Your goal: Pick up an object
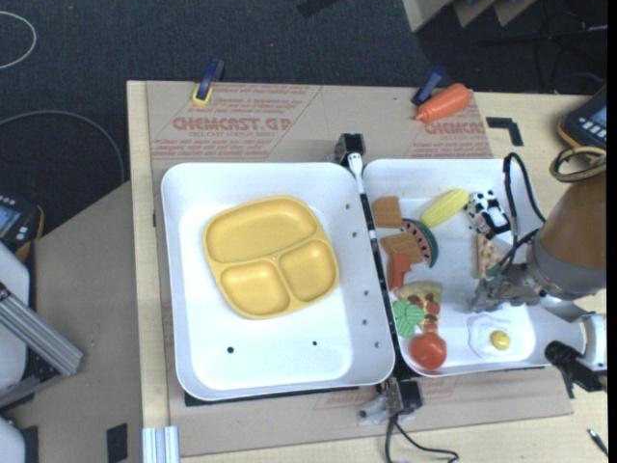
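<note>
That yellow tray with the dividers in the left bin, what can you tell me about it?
The yellow tray is a rounded, plastic-looking plate with three compartments: one long section across the back and two smaller ones in front. It lies flat, turned slightly askew, on the floor of the left white bin, towards the back. Its compartments hold nothing, and no other object touches it.

Gripper (494, 295) low in right bin (453, 177), perhaps touching fried egg (497, 338).

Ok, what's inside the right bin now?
The right bin holds toy food: corn, a watermelon slice, a pizza slice, a tomato, a fried egg. The gripper covers whatever lies beneath it.
</note>
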Controlling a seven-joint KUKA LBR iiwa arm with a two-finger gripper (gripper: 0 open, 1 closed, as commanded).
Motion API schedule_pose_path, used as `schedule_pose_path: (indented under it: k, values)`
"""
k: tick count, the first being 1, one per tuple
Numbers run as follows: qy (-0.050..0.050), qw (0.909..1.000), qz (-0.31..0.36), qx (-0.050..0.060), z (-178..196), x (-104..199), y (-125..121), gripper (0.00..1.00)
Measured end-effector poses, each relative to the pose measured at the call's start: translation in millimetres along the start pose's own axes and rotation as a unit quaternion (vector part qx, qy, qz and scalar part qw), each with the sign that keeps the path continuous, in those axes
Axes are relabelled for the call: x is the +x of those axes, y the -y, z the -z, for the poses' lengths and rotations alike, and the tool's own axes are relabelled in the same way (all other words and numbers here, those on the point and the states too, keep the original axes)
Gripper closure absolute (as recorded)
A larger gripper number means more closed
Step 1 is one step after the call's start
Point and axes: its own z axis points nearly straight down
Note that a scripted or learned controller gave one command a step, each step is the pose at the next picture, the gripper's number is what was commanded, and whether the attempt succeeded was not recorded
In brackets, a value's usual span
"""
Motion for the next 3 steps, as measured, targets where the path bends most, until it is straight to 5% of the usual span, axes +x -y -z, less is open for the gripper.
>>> schedule_pose_path:
  k: [2,3]
  values:
    - [0.002,1.0000,0.001,-0.003,115,7,1,1.00]
    - [0.002,1.0000,0.001,-0.002,131,7,0,1.00]
